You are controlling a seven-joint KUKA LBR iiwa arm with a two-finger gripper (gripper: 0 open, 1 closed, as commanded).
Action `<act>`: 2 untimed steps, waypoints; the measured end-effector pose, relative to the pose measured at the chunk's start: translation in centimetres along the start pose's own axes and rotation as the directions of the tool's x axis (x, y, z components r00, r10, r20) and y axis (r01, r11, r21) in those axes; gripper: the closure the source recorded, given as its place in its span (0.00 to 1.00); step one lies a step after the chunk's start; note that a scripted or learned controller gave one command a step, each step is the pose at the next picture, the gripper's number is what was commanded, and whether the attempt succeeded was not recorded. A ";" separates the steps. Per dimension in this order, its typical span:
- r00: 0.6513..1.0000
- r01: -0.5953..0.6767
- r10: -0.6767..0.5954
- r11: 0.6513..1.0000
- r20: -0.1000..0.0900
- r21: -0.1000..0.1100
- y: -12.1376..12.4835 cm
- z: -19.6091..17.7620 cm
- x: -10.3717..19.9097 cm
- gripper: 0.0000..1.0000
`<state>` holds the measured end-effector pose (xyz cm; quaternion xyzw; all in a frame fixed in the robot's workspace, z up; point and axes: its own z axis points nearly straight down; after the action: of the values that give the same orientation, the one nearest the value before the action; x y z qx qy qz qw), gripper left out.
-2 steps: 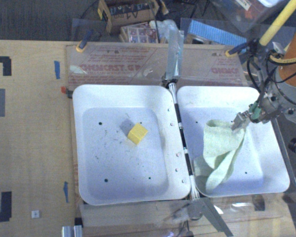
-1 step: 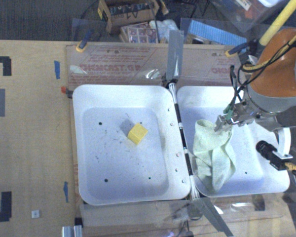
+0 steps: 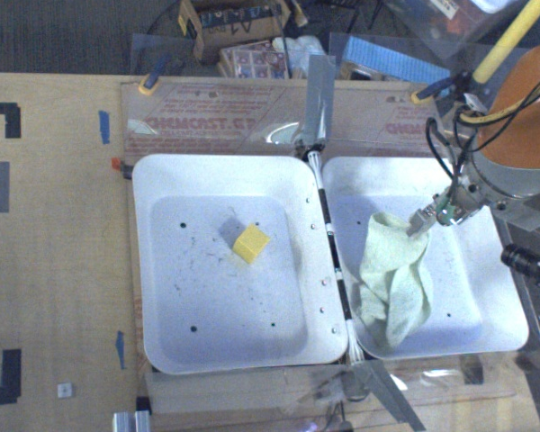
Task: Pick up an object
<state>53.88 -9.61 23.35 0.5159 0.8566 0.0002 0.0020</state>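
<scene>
cloth is half lifted

the gripper [image 3: 420,224] is at the top corner of the cloth [image 3: 393,277] in the right bin [image 3: 486,331]. it looks pinched shut on that corner. most of the cloth lies in the bin, so the lift is not done. the block [image 3: 250,243] sits in the left bin [image 3: 162,196]. the fingers are small and hard to see.

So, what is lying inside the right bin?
A pale green cloth, crumpled, lies in the right bin, with the gripper at its upper edge. Anything under the cloth is covered.
</scene>
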 end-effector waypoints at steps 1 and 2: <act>0.952 0.307 -0.307 0.952 0.002 -0.002 2.6 -2.4 -5.3 1.00; 0.704 0.710 -0.710 0.704 -0.001 -0.002 -2.6 -5.4 -4.8 1.00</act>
<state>53.76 -15.07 28.74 0.1467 0.9892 0.0004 0.0013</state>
